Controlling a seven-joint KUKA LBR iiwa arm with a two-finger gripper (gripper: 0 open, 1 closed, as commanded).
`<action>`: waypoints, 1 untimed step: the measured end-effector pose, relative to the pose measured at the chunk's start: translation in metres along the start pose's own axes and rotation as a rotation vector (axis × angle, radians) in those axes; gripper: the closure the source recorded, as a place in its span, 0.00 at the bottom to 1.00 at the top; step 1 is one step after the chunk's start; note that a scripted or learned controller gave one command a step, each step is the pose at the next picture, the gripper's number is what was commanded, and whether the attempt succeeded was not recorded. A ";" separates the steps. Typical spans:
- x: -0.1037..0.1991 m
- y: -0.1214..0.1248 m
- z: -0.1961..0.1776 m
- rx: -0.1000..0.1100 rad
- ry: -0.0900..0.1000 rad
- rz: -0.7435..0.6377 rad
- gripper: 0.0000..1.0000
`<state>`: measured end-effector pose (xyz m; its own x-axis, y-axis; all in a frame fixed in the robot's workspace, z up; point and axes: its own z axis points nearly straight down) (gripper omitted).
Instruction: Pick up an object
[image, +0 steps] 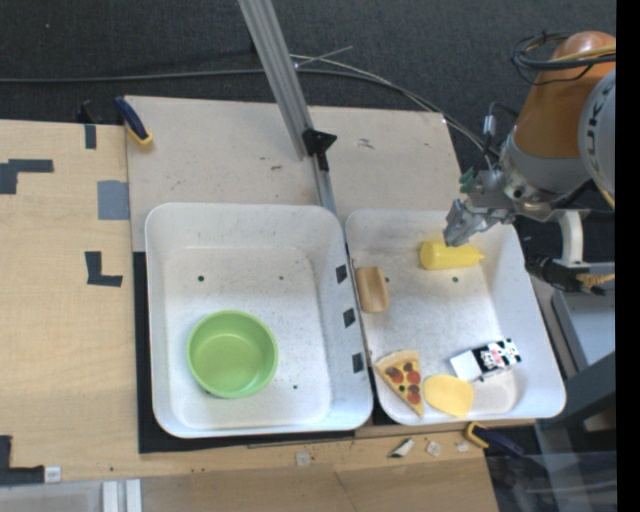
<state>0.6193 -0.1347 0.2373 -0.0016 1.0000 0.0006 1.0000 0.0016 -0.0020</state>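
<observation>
My gripper (460, 232) hangs over the far part of the right bin (500, 300), its tip just above and touching close to a yellow block (450, 256). Nothing shows between the fingers. Further forward in the same bin lie a tan bread-like piece (372, 289) at the left wall, a pizza slice (401, 380), a flat yellow disc (448, 394) and a small black-and-white item (486, 361). A green bowl (232, 353) sits in the left bin (200, 240).
A slanted metal pole (290, 100) crosses the bench behind the bins and ends near their shared wall. A blue-and-yellow clamp (132, 121) lies at the bench's far left corner. Cables (420, 105) run toward the arm.
</observation>
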 end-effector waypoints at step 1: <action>0.000 0.000 0.000 0.000 0.000 0.000 0.00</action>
<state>0.6193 -0.1347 0.2373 -0.0016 1.0000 0.0006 1.0000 0.0016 -0.0020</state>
